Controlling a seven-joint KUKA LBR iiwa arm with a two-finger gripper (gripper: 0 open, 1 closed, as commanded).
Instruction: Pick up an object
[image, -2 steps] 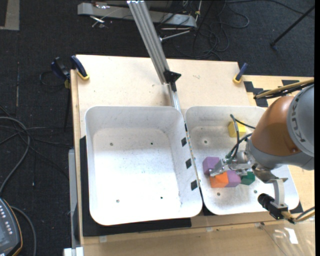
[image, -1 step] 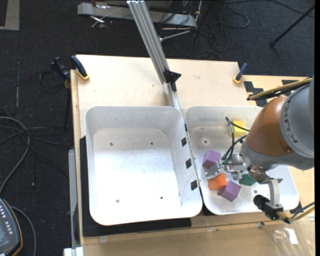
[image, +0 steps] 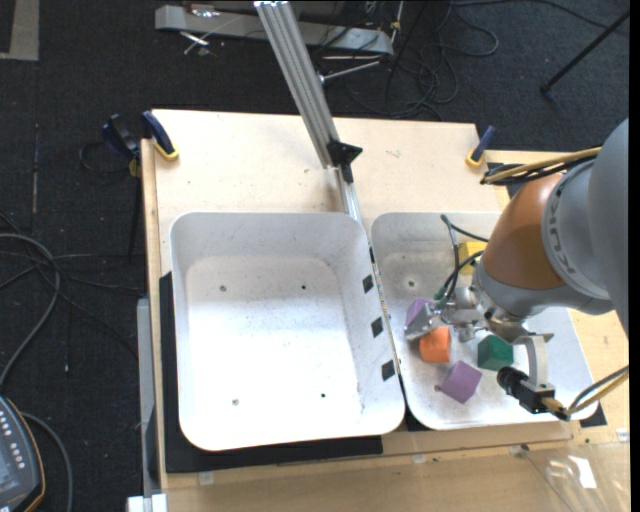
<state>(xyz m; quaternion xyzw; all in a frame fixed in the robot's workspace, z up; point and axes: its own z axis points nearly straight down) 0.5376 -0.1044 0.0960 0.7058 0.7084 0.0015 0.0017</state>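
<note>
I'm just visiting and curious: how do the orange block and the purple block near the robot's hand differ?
The orange block sits right under the gripper, partly covered by it; the purple block lies lower in the view, in the open. The orange one is bright, the purple one pale. The purple block shows more of itself, turned corner-on. Both lie in the right bin, close to a green block.

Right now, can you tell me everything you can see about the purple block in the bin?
The purple block is a small, chunky piece with flat faces and sharp edges, a soft lilac colour, matte like foam or painted wood. It lies tilted, one corner pointing down toward the near rim of the right bin. It sits on the white floor, just below the orange block and left of the green block, seemingly apart from both. The gripper hangs above and beyond it, not touching it.
</note>
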